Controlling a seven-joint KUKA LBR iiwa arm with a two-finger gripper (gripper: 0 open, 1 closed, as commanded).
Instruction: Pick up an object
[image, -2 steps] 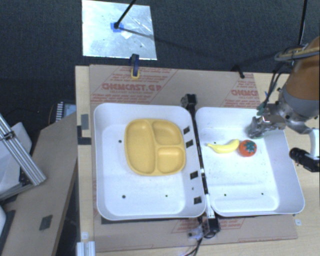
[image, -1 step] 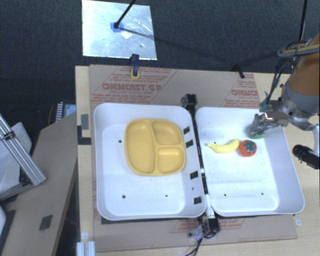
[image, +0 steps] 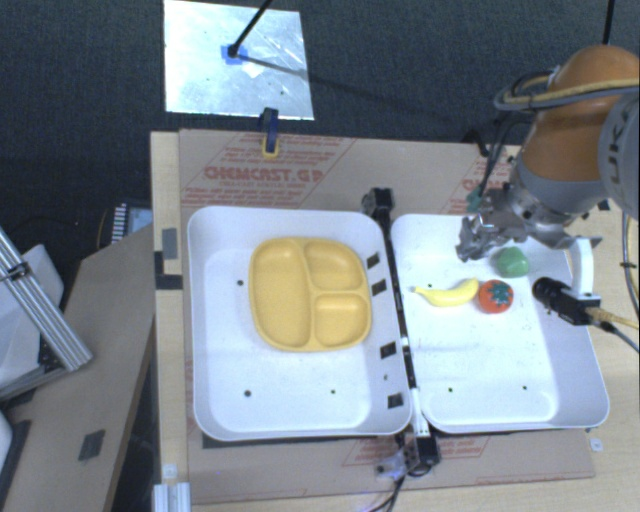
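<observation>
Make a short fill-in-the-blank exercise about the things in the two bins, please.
The plate has ____ compartments. The yellow fruit beside the red fruit is a ____. The ball nearest the gripper is ____.
Missing words: three; banana; green.

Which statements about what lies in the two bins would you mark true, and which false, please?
1. The yellow divided plate lies in the view's left bin. True.
2. The banana lies on the plate. False: it lies on the floor of the right bin.
3. The red fruit sits at the banana's right end. True.
4. The gripper hangs over the left bin. False: it is over the right bin, beside the green object.
</observation>
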